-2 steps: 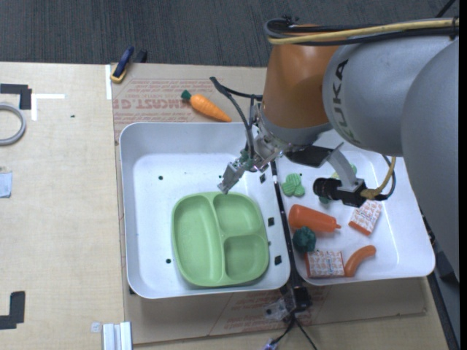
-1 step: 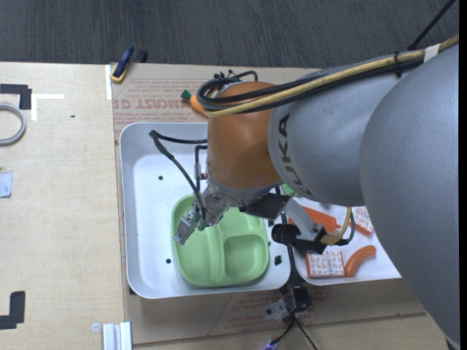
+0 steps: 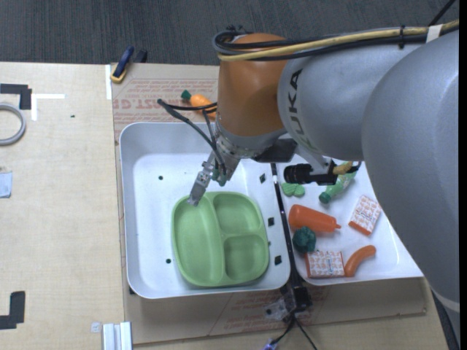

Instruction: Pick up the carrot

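Observation:
The carrot (image 3: 314,218), orange and tapering to the right, lies in the right bin (image 3: 398,267) near its left wall. My gripper (image 3: 200,189) hangs over the left bin (image 3: 142,210), well to the left of the carrot. Its tip is at the upper-left rim of a green divided plate (image 3: 191,248). Nothing shows in the gripper. The grey arm with its orange band covers the back of both bins.
Around the carrot lie a dark green vegetable (image 3: 304,239), a small printed box (image 3: 325,263), an orange sausage (image 3: 359,259), a striped packet (image 3: 365,214) and green pieces (image 3: 293,189). A small orange-and-green toy (image 3: 195,99) lies on the cardboard behind the left bin.

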